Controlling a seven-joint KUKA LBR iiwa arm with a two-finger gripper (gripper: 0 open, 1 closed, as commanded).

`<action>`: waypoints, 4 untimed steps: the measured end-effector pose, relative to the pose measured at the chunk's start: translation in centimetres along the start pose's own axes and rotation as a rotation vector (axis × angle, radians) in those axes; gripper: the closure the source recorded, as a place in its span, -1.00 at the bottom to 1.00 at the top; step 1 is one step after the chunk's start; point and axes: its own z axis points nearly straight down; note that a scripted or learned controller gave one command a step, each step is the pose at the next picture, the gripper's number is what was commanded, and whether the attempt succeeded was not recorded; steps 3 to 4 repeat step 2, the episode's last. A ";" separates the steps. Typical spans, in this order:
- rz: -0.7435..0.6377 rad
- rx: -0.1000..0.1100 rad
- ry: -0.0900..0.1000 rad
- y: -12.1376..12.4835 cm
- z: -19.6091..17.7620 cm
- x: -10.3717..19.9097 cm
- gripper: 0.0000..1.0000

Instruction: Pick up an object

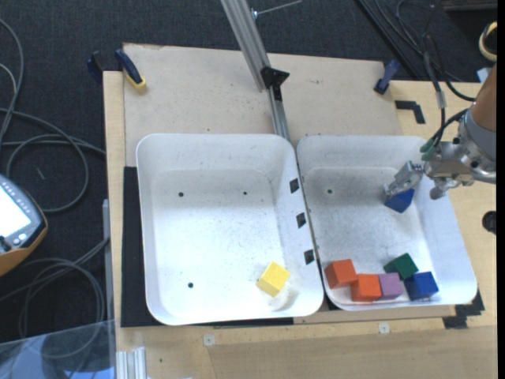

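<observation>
My gripper [418, 185] hangs over the upper right part of the right bin [355, 152], with its two fingers spread apart. A small blue block [400, 200] shows just below the left fingertip [401, 180], beside it rather than between the fingers. I cannot tell whether that block rests on the bin floor or touches the finger. At the right bin's front edge, several blocks crowd together: two orange [341, 272] [366, 287], a purple one [391, 284], a green one [405, 265] and a blue one [423, 285]. A yellow block [274, 278] lies at the front right of the left bin [158, 212].
A slanted metal pole [248, 34] crosses the bench behind the bins, ending at the divide between them. Blue clamps [130, 68] [387, 76] sit on the bench's back corners. Cables lie on the dark floor at left and top right.
</observation>
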 end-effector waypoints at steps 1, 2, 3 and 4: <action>0.001 0.008 0.001 3.6 10.3 -3.3 -1.00; 0.002 0.006 0.003 -3.5 9.6 -2.3 -1.00; 0.002 0.006 0.003 -3.5 9.6 -2.3 -1.00; 0.002 0.006 0.003 -3.5 9.6 -2.3 -1.00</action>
